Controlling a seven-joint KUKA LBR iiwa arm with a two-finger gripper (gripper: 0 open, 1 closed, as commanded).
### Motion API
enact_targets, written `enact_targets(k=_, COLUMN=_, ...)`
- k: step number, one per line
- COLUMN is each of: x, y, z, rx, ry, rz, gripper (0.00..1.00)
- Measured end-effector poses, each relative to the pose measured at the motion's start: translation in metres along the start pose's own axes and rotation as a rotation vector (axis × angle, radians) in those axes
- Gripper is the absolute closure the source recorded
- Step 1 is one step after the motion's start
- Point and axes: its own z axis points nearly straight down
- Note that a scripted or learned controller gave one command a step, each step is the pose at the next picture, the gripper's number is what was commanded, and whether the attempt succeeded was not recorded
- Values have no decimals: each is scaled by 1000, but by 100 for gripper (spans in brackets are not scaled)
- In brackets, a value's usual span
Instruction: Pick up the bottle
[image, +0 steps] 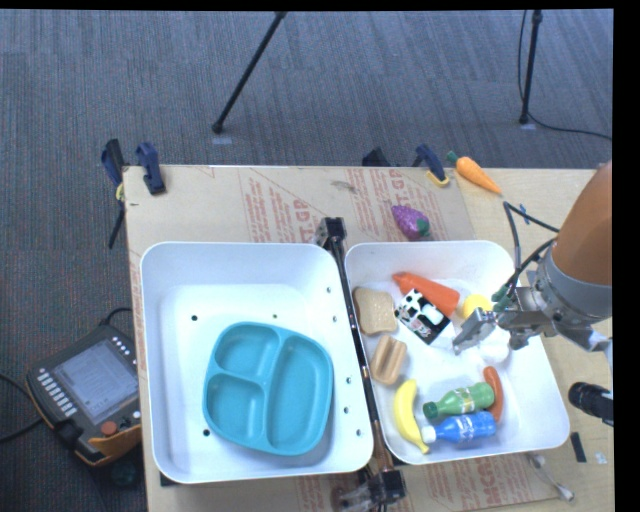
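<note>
Two bottles lie on their sides near the front of the right bin (520, 252): a green one (460, 402) and, just in front of it, a blue one with a white cap (462, 429). My gripper (495, 337) hangs over the right bin's middle right, a little behind the green bottle and apart from both. Its fingers (469, 332) stand open, and I see no object held between them.
Also in the right bin are a banana (405, 412), a bread slice (375, 311), a bun (388, 358), a carrot (428, 290), a black-and-white cow toy (422, 314), a yellow fruit (478, 303) and a red piece (493, 388). A blue divided plate (268, 388) lies in the left bin (170, 275).
</note>
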Motion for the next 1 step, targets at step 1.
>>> enact_targets(k=1, x=0, y=0, z=-9, rx=2, ry=1, rz=1, gripper=100)
